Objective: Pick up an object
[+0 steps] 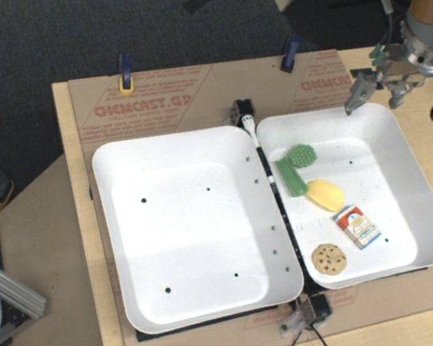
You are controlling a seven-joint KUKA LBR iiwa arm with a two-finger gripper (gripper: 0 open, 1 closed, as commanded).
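A: How is the light?

B: Bright and even from above. The left bin glares nearly pure white, its surface detail washed out.

A: Shadows?

B: Soft and short, under the bin rims along the cardboard sheet.

A: Sharpness?

B: Modest and grainy. The dark floor looks noisy, and the end effector is slightly smeared.

Two bins sit side by side on the bench. The right bin holds a brush at its middle; a lemon lies just right and nearer of the brush, a carton nearer still, a cookie left of the carton. The left bin lies left of the brush.
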